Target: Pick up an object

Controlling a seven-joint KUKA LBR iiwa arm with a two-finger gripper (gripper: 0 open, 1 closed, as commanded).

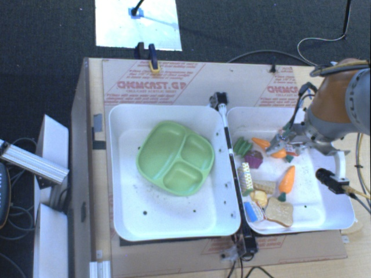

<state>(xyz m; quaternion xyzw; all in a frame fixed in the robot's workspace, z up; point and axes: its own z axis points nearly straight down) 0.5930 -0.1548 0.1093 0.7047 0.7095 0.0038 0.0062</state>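
White plastic bins: two, side by side on the bench. The left bin (pixel 124 213) holds one green divided plate (pixel 175 157), three compartments, tilted slightly. The right bin (pixel 324 213) holds the toy food, all in its left and middle part. Count: two clear carrots, one (pixel 287 179) lying free near the centre, one (pixel 261 143) further back; one purple piece (pixel 253 158); one green piece (pixel 242 146) just beside it; one slice of toast (pixel 279 212) at the front; one blue piece (pixel 251 212) next to the toast; a few tan pieces (pixel 261 192) between, number uncertain.

The gripper (pixel 282 145) sits low over the back of the right bin. An orange piece (pixel 279 153), possibly a third carrot, lies at its tips. Fingers are too small and blurred: spread and any grasp cannot be told.
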